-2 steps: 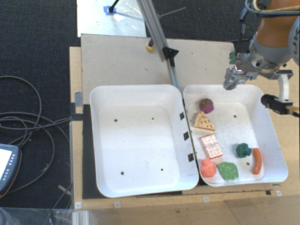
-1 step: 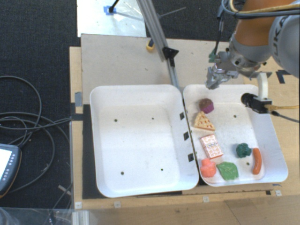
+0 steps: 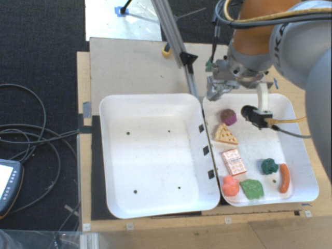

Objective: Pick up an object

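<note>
**Plum nearest the gripper — a straight drop should do**

Plum (image 3: 229, 116), the purple piece, is sitting in the right bin (image 3: 303, 183) near its back left, just above the waffle wedge (image 3: 226, 135) and apart from it. The gripper (image 3: 217, 91) is hovering at the bin's back edge, just up and left of the plum; whether it is apart or together I cannot tell, since the wrist is hiding the tips. It is probably carrying nothing, though the view is poor there. To do this well, the arm is needing a short shift toward the plum, then a vertical descent — staying off the bin wall and the wedge. The box (image 3: 234, 162), tomato (image 3: 230, 185), green pieces (image 3: 252, 189) and sausage (image 3: 284, 178) are lying well clear.
</note>
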`<state>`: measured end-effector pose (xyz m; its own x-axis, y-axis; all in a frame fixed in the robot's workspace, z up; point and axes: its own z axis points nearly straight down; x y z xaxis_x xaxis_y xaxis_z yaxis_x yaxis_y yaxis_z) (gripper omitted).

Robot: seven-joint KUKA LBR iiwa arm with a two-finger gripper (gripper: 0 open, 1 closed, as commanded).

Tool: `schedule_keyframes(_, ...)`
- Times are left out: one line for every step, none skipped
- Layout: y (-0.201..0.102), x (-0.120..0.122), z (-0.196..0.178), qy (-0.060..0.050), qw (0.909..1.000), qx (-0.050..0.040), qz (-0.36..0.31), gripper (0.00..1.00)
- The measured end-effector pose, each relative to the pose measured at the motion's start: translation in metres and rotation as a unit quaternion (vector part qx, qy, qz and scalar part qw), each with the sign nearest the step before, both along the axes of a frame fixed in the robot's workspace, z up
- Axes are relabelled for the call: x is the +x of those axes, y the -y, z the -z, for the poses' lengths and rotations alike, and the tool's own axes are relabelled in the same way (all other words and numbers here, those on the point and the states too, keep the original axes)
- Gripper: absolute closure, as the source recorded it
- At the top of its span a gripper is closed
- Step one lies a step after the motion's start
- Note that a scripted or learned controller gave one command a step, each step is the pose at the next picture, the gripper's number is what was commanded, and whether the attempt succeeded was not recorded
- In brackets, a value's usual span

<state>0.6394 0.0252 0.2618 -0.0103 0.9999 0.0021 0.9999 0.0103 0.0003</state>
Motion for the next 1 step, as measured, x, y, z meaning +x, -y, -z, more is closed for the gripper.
schedule_keyframes(-0.0521,-0.0102,0.0013,0.000,1.0000,0.0001,0.000,1.00)
